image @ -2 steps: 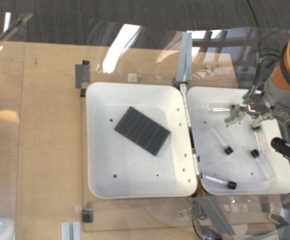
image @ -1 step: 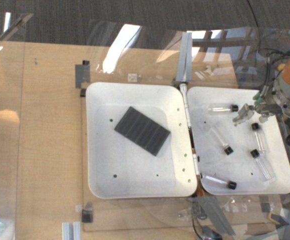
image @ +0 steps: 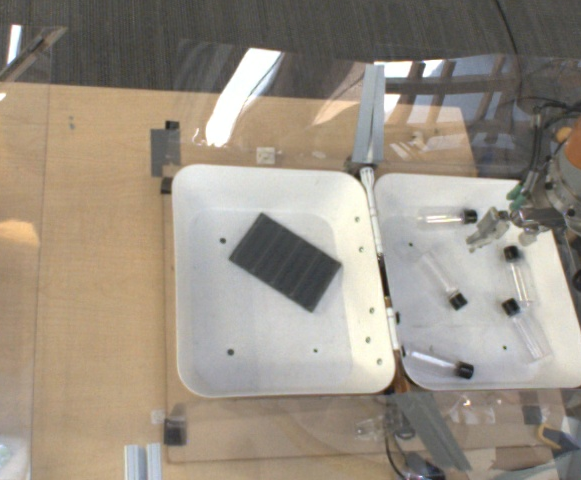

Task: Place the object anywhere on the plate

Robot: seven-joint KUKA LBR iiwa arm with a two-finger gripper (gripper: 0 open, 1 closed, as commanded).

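Clear vial (image: 436, 364) with black cap lies at right bin (image: 570, 373) front edge; four more vials scattered behind. Dark ribbed plate (image: 286, 262) flat in left bin (image: 200, 368). Gripper (image: 492, 226) over right bin's far side, fingers spread, gripping nothing.

Light wood bench (image: 80, 298); dark ribbed carpet (image: 270, 8) beyond; bright glare patch (image: 240, 93) on clear panel.
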